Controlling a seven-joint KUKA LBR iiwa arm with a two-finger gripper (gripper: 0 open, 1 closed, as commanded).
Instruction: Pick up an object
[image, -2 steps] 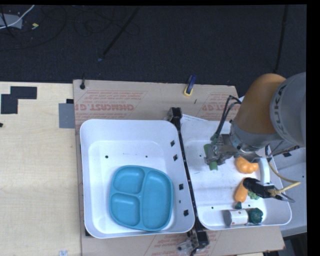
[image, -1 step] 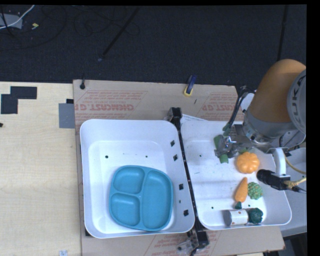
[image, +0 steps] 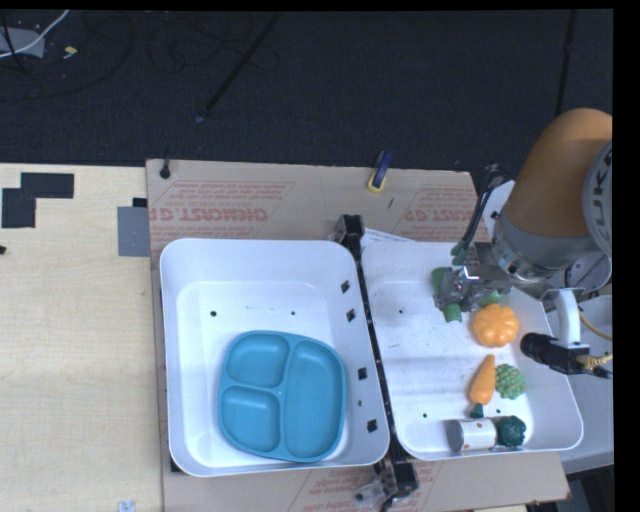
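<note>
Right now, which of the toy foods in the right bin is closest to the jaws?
The round orange fruit, just below the gripper. The carrot and broccoli lie farther down the bin.

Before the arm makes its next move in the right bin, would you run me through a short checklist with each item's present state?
1. Gripper over the right bin: ok.
2. Object between the fingers: cannot tell.
3. Green object lies at the gripper: ok.
4. Orange round object lies apart from the carrot: ok.
5. Blue divided plate sits in the left bin, out of the way: ok.
</note>
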